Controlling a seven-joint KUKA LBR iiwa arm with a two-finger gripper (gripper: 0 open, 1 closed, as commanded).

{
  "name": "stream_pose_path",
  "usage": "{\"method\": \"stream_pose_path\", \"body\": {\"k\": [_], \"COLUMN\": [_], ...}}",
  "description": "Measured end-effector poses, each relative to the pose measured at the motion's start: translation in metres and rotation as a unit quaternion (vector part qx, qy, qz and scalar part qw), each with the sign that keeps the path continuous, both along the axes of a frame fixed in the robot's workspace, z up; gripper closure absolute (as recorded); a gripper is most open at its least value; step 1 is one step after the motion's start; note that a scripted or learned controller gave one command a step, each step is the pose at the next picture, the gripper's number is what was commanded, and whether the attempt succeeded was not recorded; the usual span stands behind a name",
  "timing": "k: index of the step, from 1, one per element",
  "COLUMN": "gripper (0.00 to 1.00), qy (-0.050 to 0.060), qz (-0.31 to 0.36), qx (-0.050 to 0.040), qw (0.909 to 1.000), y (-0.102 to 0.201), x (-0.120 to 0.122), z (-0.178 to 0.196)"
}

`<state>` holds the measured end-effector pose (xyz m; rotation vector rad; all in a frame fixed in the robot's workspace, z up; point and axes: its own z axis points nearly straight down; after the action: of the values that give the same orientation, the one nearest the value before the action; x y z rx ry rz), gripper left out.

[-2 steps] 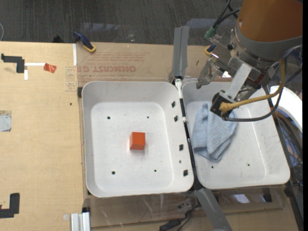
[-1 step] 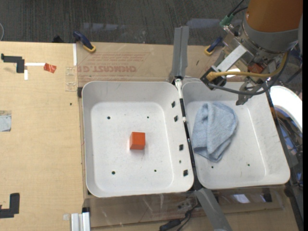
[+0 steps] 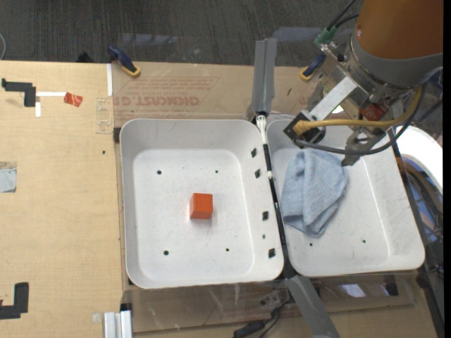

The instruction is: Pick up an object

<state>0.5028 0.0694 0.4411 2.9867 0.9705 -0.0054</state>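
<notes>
An orange-red cube [image 3: 201, 206] sits near the middle of the left white bin [image 3: 141, 259]; a crumpled light-blue cloth [image 3: 312, 189] lies in the right bin [image 3: 394, 248], against its left side; the arm's orange band [image 3: 398, 13] and grey wrist hang over that bin's far end, with the gripper [image 3: 331, 146] just above the cloth's upper edge; cardboard [image 3: 56, 189] covers the bench to the left.

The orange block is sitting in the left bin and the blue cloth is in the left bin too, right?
Not quite. The orange block is in the left bin, but the blue cloth lies crumpled in the right bin, near its left wall. The camera view shows the two in separate bins.
</notes>
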Motion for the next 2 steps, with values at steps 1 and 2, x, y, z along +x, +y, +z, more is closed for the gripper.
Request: {"method": "stream_pose_path", "body": {"k": [1,2], "gripper": [0.00,1.00], "qy": [0.000,0.001], "qz": [-0.009,-0.010], "qx": [-0.0001,-0.0014], "qw": [1.0000,0.9999], "y": [0.0194,0.0192], "x": [-0.0189,-0.0179], "z": [-0.0001,0.0085]}}
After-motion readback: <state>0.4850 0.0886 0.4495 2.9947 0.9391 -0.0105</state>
